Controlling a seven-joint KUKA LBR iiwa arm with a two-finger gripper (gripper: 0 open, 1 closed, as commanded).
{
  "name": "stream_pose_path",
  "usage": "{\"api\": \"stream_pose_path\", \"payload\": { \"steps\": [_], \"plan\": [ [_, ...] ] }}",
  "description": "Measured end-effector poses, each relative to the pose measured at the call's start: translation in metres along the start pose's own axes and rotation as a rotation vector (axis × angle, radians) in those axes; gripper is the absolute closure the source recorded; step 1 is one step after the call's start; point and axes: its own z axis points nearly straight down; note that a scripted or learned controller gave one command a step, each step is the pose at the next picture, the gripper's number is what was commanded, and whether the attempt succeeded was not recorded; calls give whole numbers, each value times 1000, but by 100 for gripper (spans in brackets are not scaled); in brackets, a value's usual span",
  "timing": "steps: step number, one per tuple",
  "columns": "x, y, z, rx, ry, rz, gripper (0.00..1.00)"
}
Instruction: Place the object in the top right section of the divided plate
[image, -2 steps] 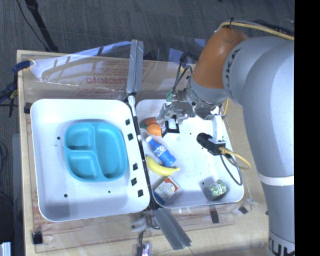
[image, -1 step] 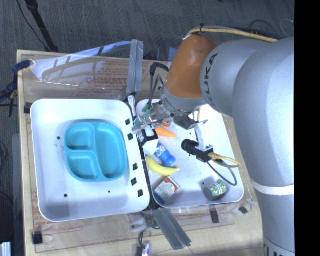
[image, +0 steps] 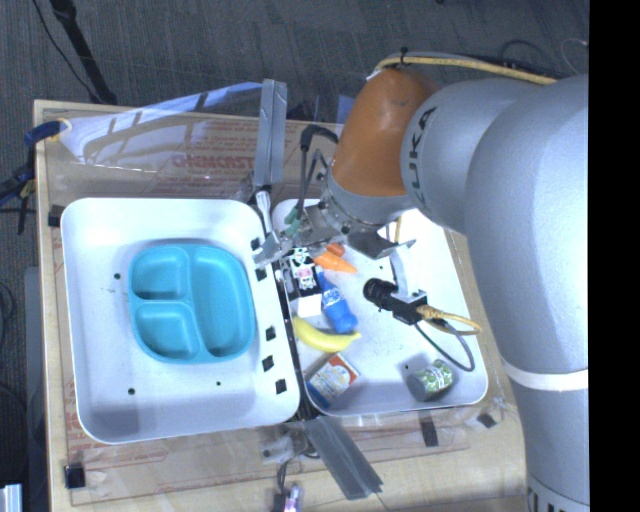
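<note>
Where banana (image: 324, 336) touches bottle (image: 337, 310), carton (image: 333, 379) nearby.

The bench (image: 50, 440) is a pale wooden board carrying two shallow white bins side by side. The left bin (image: 100, 380) lies well to the gripper's left. The right bin (image: 462, 290) lies directly beneath the gripper and arm. A clear plastic sheet (image: 150, 140) lies on the bench along its far edge, behind the left bin.
</note>
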Motion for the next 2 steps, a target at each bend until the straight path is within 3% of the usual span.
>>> {"api": "stream_pose_path", "payload": {
  "steps": [1, 2],
  "plan": [
    [69, 46, -1, -3, -1, -44, 0],
    [70, 46, -10, -1, -1, -49, 100]
  ]
}}
